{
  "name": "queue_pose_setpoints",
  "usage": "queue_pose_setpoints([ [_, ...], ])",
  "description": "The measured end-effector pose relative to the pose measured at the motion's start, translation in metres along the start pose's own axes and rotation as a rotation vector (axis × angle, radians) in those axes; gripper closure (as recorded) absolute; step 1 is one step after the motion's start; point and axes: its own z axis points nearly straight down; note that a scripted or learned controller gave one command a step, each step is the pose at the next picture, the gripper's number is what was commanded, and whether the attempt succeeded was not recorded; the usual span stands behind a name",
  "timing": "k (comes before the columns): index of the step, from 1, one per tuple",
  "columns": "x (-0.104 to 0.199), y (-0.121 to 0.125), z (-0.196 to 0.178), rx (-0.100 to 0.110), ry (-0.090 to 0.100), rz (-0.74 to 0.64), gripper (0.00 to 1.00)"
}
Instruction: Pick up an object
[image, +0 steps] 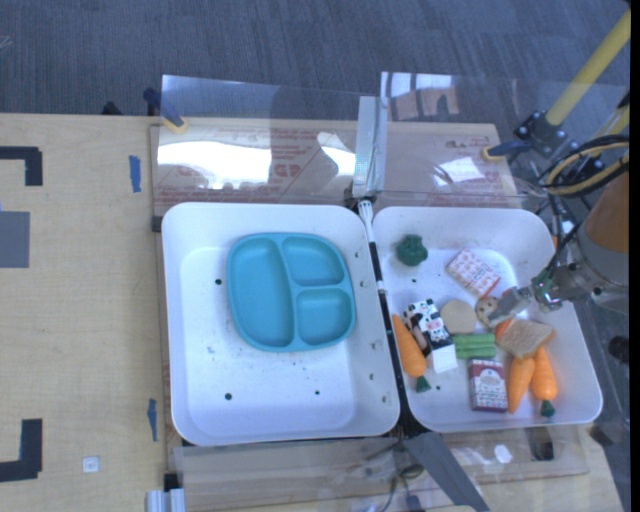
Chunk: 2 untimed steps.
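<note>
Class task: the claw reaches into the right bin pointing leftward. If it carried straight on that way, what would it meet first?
Probably the tan slice just left of the claw, though height above the toys is unclear.

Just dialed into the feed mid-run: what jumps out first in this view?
The teal divided plate dominates the left bin, lying alone at its middle. The right bin is crowded: orange carrots near its front right corner, a dark green toy toward the back, a red packet at the front. The gripper reaches in from the right, low over that clutter.
</note>
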Motion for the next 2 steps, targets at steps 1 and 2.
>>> queue_pose_setpoints([
  [1,0.0156,0.0744,0.0666,-0.01,-0.007,-0.109,0.0],
  [2,0.0149,0.0746,0.0581,-0.011,-0.007,-0.107,1.0],
])
